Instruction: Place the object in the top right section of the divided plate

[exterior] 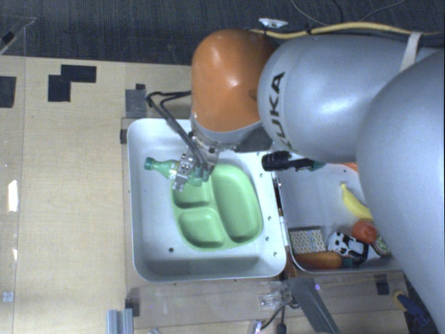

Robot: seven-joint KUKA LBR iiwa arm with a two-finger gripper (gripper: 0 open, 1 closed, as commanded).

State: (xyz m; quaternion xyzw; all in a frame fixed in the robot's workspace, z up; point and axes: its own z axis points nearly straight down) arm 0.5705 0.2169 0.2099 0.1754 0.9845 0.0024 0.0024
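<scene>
A light green divided plate (233,204) lies in the left white bin (149,249), with one long section on its right and two smaller ones on its left. A translucent green bottle (161,165) lies sideways at the plate's upper left corner, its neck pointing left over the bin floor. My gripper (190,175) reaches down from under the orange wrist band and is shut on the bottle's body end, just over the plate's upper left section. The arm hides the bin's far right corner.
The right bin (295,200) holds a yellow banana (354,204), a red-orange item (366,230), a black-and-white toy (348,245), a checkered box (306,240) and an orange piece (320,259). The big grey arm covers much of that bin.
</scene>
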